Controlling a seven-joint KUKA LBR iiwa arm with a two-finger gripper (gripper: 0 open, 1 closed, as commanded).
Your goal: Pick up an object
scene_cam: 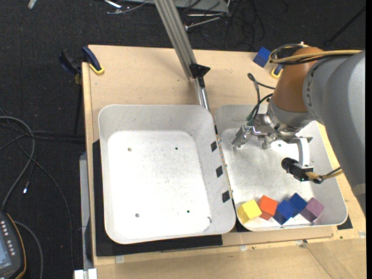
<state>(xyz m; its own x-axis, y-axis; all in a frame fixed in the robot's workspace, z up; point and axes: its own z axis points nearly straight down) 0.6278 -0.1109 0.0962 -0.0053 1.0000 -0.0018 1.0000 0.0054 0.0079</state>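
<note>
Above the right bin (244, 173), gripper (251, 137) (grip state unclear), no legible writing anywhere.

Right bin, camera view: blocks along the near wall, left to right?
yellow block → orange block → blue block → purple block, all in the right bin.

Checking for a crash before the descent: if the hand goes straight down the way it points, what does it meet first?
Probably the bare floor of the right bin. The hand hangs over its upper left part, well away from the blocks in the near corner. Depth is hard to judge from this slant.
</note>
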